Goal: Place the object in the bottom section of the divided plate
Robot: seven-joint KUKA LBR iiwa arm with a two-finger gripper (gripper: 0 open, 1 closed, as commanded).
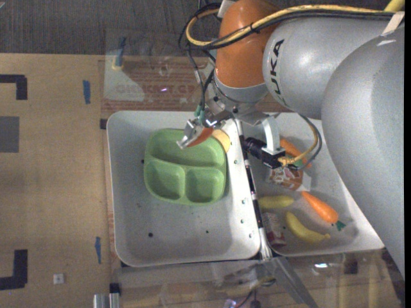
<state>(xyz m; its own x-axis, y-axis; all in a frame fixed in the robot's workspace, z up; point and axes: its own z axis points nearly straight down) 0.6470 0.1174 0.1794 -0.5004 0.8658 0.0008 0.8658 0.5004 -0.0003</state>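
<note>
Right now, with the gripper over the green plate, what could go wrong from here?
1. The gripper hovers with an orange object at its tip, near the divided plate's upper right rim, over the large section. Released here, it would likely miss the bottom section.
2. The grip looks shallow, so the object might slip early.
3. The arm hangs close above the bin wall; a low sweep could clip it.

Pincer (191, 135) over green divided plate (185, 167)
</note>
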